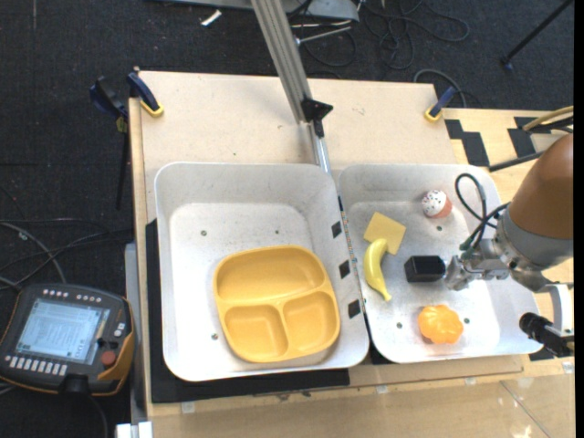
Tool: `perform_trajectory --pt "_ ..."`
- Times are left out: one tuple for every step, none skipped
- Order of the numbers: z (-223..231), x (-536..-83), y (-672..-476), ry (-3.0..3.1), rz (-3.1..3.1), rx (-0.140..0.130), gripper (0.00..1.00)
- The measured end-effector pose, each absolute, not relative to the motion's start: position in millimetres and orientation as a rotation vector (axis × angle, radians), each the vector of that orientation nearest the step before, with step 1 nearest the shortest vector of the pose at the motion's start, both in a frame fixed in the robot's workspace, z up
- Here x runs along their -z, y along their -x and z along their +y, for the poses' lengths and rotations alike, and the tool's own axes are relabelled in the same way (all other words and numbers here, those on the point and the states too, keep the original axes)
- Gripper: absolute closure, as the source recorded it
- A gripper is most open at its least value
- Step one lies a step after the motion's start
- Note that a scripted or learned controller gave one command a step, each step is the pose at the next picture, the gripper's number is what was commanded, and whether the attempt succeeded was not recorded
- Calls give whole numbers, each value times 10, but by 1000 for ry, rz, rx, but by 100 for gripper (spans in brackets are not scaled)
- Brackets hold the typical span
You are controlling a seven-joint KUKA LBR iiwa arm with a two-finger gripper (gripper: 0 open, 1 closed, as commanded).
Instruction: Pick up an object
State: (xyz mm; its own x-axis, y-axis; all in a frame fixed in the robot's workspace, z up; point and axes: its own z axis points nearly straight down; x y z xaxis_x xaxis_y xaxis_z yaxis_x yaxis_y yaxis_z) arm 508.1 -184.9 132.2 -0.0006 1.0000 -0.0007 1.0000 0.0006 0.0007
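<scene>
The right bin [474,331] holds several objects. A banana [375,268] lies near its left wall, with a yellow block [387,229] just behind it. A small black box [424,268] sits mid-bin, an orange fruit [440,324] lies toward the front, and a white-and-red ball [435,204] rests at the back. My gripper [459,276] hangs low over the bin, just right of the black box and above the orange. Nothing shows in its grasp.
A yellow divided plate [274,301] lies in the left bin [182,245]. A slanted metal pole [287,53] crosses the back of the bench. A teach pendant [59,336] sits off the bench at the left. Black cables [470,194] loop beside the wrist.
</scene>
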Motion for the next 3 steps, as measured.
perform_trajectory --pt "-1883 -1750 -5105 -2216 2220 -3 100" --pt "-1875 -2197 -5182 -2214 2221 -3 100" --pt "-1877 -2695 -5199 -2213 2221 -4 100"
